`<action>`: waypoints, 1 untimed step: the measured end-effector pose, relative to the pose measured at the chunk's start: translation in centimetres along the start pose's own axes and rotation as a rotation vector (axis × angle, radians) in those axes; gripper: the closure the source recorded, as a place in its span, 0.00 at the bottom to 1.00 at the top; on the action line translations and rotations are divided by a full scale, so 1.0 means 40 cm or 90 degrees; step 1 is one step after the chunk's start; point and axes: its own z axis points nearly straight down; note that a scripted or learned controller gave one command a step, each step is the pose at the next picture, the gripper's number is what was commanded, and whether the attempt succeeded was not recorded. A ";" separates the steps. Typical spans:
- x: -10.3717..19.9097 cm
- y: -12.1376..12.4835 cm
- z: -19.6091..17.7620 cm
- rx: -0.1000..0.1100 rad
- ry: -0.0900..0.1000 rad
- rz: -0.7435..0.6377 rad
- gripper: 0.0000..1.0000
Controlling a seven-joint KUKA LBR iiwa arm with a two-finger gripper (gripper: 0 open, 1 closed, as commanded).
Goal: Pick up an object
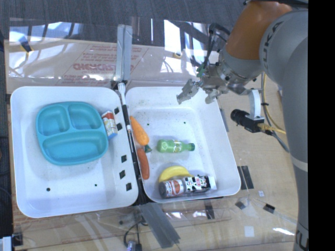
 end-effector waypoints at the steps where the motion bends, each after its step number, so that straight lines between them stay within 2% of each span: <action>1: 0.078 -0.083 0.352 -0.001 0.000 -0.143 0.00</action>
